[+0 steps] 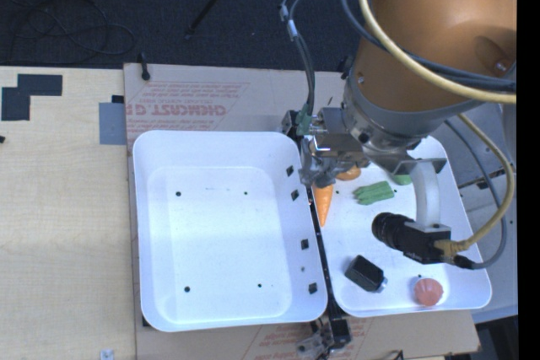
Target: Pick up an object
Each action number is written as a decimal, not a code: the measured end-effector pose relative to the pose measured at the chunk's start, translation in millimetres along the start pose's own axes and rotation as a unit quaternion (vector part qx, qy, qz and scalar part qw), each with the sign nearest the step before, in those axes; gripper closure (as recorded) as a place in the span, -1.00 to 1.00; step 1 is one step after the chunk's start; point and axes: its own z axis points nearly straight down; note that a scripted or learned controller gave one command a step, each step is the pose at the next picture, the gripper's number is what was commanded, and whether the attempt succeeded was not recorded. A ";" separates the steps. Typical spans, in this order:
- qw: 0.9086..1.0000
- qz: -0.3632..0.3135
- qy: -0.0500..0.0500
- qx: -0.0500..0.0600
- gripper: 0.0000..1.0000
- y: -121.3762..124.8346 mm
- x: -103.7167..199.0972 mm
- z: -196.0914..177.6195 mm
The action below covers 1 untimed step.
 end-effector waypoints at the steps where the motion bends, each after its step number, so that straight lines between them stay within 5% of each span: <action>1: 1.000 0.003 -0.001 0.001 1.00 1.4 69.0 -17.3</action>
